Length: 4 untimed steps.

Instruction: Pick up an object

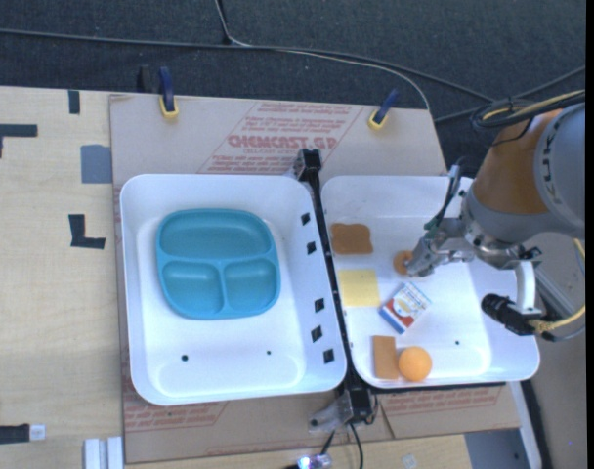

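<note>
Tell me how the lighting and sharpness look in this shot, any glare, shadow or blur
Camera view: lighting is even and bright, and the white bins are close to washed out; soft shadows lie beside the orange ball and under the pincer; the whole picture is slightly soft, so the print on the small carton cannot be read; the dark floor at top shows little detail.

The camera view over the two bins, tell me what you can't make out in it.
- Gripper, camera view: its body covers the fingertips, so open or shut is unclear.
- Small orange-brown object at the gripper: partly covered by it, so shape and contact are unclear.
- Small white, blue and red carton: print too small to read.
- Brown rectangular block: the orange ball hides its right edge.
</note>
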Tool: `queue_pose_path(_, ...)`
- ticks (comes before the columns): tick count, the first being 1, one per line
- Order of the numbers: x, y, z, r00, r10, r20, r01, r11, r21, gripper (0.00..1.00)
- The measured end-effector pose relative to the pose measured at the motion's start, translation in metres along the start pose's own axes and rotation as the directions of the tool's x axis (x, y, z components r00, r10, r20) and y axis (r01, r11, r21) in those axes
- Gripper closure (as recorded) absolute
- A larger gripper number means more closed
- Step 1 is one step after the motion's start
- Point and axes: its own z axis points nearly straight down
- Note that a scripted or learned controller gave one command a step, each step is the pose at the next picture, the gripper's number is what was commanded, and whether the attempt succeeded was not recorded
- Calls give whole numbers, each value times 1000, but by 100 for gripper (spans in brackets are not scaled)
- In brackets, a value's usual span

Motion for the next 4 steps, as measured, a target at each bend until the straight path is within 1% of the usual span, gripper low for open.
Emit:
queue_pose_path(1,0,-4,-62,1000,1,2,-1,1000,-8,100)
queue_pose_path(2,1,-4,-92,1000,1,1,-1,1000,-5,100)
queue_pose_path(3,44,-14,-98,1000,-2,-1,2,1000,-2,100)
queue_pose_path(4,95,-32,-88,1000,-2,-2,2,1000,1,100)
